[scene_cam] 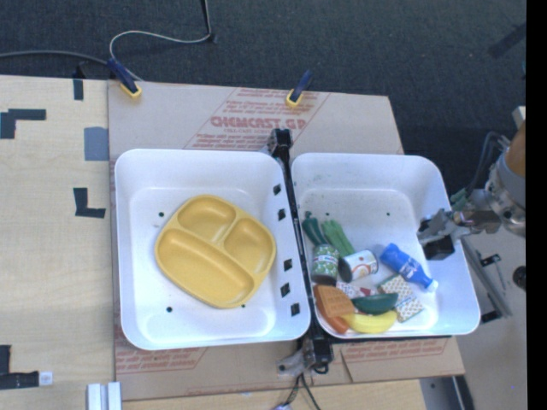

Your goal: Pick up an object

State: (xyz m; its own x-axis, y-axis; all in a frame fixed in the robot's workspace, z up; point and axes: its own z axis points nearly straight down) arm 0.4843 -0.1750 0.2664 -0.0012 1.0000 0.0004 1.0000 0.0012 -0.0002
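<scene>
I see a yellow divided plastic plate [216,250] in the left white bin [137,229]; right of it, toys; claw [438,233] state unclear

The arm [513,178] is cut off at the right edge, and the can's [362,266] label is too small to read.

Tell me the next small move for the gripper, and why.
Probably shift the gripper left and slightly toward the near wall, over the blue bottle. The gripper sits at the right bin's right rim, and the bottle is the nearest object in the pile.
</scene>
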